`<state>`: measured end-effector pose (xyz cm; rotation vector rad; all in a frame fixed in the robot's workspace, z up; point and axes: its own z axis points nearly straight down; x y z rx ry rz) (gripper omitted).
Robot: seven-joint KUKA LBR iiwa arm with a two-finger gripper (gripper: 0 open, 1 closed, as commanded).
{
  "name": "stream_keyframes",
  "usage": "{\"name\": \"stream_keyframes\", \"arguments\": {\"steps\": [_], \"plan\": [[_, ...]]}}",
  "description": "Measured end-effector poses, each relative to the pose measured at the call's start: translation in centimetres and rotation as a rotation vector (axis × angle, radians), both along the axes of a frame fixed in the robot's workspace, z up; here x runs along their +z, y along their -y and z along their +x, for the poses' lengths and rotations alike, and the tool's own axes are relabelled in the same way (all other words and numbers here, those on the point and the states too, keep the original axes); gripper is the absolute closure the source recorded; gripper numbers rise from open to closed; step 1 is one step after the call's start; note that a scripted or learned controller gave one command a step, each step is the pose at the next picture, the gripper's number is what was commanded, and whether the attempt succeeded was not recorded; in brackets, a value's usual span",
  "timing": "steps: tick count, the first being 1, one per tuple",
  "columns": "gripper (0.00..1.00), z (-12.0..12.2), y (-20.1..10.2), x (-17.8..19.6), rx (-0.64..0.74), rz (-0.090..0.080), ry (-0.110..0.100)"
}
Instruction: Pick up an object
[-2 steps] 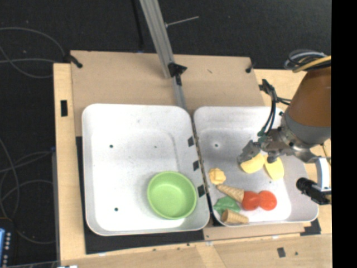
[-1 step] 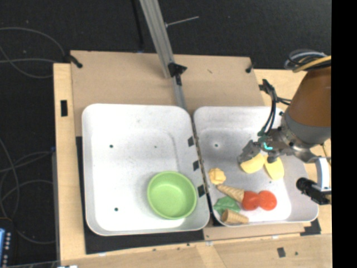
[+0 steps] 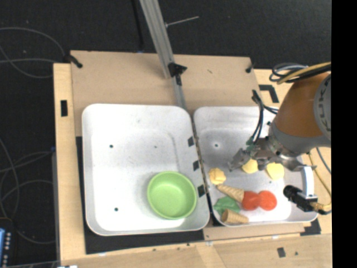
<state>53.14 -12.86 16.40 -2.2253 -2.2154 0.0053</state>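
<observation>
My gripper is low over the middle of the right bin, reaching in from the right. A small yellow piece lies directly at its tip, touching or nearly so; I cannot tell whether it is held. A second yellow piece sits just to the right, and a third lies by the bin's left wall. Along the front of the bin are two tan cones, two red round pieces and a green piece.
The left bin holds a light green bowl near its front right corner. A slanted metal pole stands behind the bins, ending at the divider between them. The bench edge runs close below both bins.
</observation>
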Motion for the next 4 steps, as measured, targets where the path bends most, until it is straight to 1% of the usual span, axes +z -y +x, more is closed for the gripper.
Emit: {"name": "stream_keyframes", "arguments": {"steps": [1, 2, 3, 4], "plan": [[0.00, 0.0, 0.6, -6.0, 0.002, -0.001, 0.003], [0.00, 0.1, 0.6, -6.3, 0.003, 0.002, 0.003], [1.00, 0.2, 0.6, -5.2, -0.002, 0.004, 0.007], [1.00, -0.3, 0.9, 0.9, 0.003, 0.000, 0.011]]}}
